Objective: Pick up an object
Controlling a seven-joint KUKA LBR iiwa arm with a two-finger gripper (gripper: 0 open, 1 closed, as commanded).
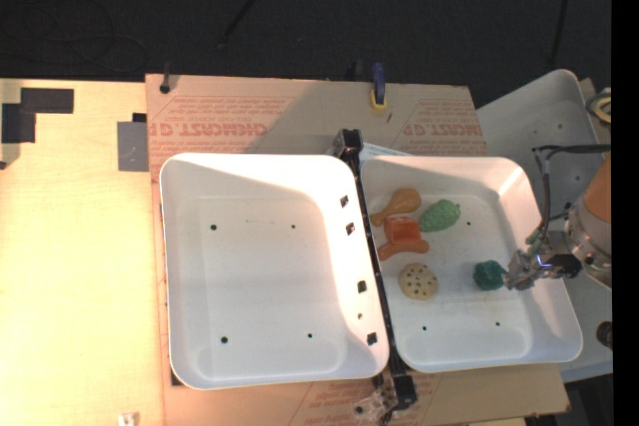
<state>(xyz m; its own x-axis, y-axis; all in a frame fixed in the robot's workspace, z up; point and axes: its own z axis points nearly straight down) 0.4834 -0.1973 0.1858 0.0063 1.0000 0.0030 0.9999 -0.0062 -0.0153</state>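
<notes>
At the far left of the frame lies bare pale bench top [70, 244], with a sheet of brown cardboard [260, 120] under both bins. The left bin [185, 354] takes up the middle of the picture. A dark clamp strip [361, 254] runs down the seam where the two bins meet.

The right bin [469, 349] holds the candidates. Just beside the seam sit a tan, pear-shaped toy [398, 205] and, touching it below, an orange-red block [404, 234]. A light green leafy piece [440, 214] lies near them to the right, and a round speckled cookie [418, 281] sits lower, apart from the rest. Further right, a small dark teal object [488, 275] rests on the bin floor.

The gripper [523, 271] reaches in from the right edge and sits just beside the teal object, perhaps touching it; at this size I cannot tell how the hand is set, and nothing visibly sits in its grasp.

The teal object is the likeliest target. It looks like a light plastic or rubber toy, compact and rounded, so probably stiff enough to pinch but inclined to roll or slide on the smooth white floor. Taking it across its widest middle, from directly above, seems safest.
</notes>
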